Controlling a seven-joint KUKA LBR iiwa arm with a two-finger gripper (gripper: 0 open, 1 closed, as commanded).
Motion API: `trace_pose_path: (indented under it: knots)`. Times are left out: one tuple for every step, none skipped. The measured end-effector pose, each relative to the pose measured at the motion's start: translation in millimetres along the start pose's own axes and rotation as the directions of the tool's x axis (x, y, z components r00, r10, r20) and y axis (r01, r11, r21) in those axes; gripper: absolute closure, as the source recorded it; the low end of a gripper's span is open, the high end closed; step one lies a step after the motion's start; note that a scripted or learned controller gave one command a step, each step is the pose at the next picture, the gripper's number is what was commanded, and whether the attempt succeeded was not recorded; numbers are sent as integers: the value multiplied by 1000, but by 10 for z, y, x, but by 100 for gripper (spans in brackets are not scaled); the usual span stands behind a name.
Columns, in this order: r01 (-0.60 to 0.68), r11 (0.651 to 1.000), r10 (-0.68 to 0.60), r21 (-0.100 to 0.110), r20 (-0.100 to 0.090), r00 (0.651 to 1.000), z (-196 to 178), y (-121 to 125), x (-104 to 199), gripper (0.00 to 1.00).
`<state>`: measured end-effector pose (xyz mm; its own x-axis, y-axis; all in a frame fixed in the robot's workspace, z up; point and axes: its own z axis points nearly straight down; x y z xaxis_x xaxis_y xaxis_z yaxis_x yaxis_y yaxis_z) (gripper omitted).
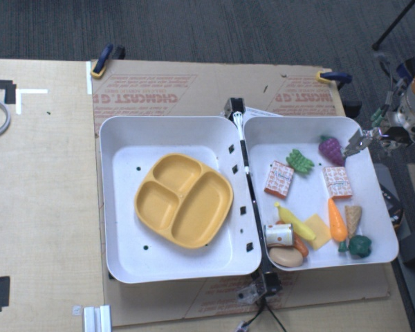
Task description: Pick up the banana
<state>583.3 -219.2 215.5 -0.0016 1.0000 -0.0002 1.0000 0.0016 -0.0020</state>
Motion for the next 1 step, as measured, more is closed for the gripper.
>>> trace_pose_path:
  knots:
    - [54, 999, -54, 0, 0, 999, 224, -316, 725, 0]
